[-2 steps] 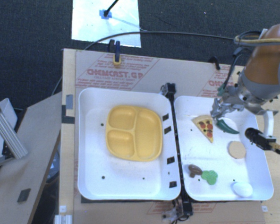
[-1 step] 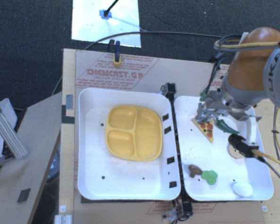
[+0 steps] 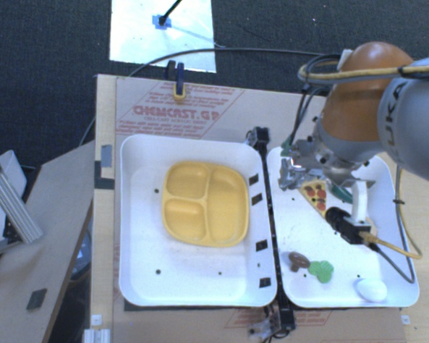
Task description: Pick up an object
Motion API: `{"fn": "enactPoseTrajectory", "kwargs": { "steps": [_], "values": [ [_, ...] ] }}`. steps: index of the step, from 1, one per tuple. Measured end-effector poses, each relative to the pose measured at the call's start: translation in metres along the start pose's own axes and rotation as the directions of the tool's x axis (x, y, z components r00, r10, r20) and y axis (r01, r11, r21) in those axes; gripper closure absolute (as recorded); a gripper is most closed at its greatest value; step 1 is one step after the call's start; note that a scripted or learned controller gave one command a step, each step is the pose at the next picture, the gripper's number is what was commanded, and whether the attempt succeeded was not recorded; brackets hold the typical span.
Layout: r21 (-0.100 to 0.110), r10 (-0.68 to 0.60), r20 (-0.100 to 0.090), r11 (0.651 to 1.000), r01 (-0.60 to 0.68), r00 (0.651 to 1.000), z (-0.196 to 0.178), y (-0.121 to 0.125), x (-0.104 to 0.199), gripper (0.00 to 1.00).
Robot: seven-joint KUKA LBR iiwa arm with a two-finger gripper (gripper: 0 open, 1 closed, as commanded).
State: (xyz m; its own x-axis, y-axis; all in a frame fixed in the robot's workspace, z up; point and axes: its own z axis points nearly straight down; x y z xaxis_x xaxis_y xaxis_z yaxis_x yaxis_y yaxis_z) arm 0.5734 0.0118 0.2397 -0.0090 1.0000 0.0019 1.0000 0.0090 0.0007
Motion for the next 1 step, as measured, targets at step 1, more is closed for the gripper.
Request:
{"fn": "enactPoseTrajectory", "kwargs": {
  "steps": [1],
  "values": [
    [0.002,-0.002,-0.001,1.0,0.002,1.0,0.0106,-0.018,0.0597,1.0]
  ]
}}
